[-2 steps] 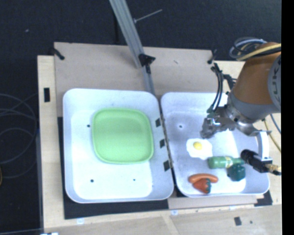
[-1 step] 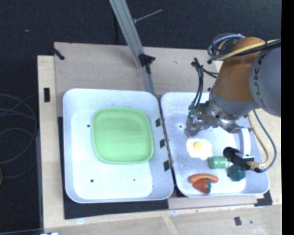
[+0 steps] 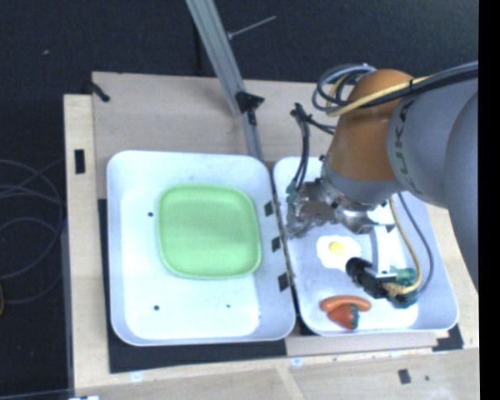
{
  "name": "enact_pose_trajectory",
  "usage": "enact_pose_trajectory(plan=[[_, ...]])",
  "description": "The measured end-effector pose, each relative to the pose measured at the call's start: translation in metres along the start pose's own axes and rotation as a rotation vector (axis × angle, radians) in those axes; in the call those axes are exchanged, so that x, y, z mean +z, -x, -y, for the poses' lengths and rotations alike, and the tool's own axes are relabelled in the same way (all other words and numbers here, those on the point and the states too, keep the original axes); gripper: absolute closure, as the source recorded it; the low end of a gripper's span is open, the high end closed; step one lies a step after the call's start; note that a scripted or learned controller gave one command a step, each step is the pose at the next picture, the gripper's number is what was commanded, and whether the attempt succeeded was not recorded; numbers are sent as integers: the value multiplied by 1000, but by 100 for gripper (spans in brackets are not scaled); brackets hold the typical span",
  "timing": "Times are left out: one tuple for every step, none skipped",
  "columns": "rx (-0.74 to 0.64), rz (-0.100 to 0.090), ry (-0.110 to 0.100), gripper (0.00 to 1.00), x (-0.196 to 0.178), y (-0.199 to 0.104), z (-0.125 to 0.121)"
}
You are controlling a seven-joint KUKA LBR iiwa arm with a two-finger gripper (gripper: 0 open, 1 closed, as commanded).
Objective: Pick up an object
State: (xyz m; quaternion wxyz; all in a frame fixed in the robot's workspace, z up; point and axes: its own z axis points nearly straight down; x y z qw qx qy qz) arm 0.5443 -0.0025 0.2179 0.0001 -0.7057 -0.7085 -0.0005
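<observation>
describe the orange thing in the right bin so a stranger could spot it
Go to the right white bin, under the grey arm. Along its near edge lies a small elongated orange-red item. Its neighbour, an egg-like piece, is flat, white, yellow-centred.

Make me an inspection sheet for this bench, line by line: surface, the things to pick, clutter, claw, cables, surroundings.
Surface: wooden bench bearing two white bins side by side, the left bin and the right bin.
Job's things: green plate lying flat in the left bin; fried egg and orange-red toy vegetable in the right bin, apart from each other.
Clutter: nothing seen.
Claw: the claw is over the right bin near its left wall, beside the fried egg.
Cables: dark floor cables left of the bench; looped wrist cables on the arm.
Surroundings: dark floor; a grey metal bar slants down to the bench's back.
</observation>
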Motion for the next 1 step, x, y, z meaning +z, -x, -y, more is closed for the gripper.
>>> enact_pose_trajectory(plan=[[0, -1, 1, 100, -9, -51, 15]])
